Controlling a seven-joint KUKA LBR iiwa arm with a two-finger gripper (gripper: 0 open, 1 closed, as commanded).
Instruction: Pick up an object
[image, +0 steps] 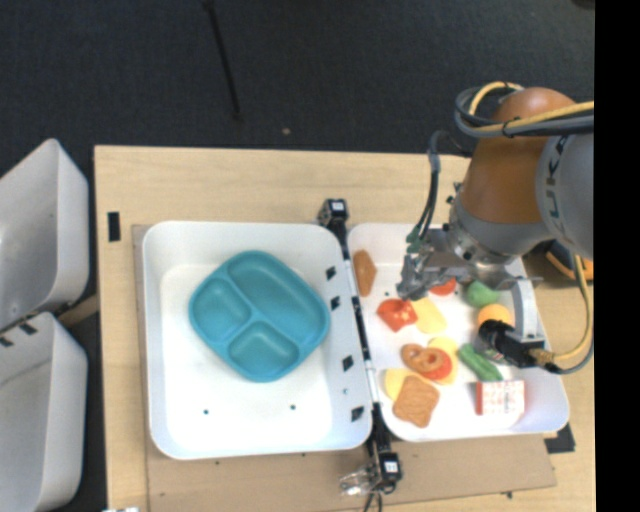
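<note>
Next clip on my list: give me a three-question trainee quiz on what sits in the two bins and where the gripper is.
1. True or false: the blue divided plate lies in the left bin.
2. Multiple choice: the gripper hangs above which bin? A) left bin B) right bin C) neither
3. Fill the gap: the toy item nearest below the gripper is the ____ piece beside the yellow piece.

Key
1. True.
2. B; the arm reaches in over the right bin, among the toy foods.
3. Red.
</note>
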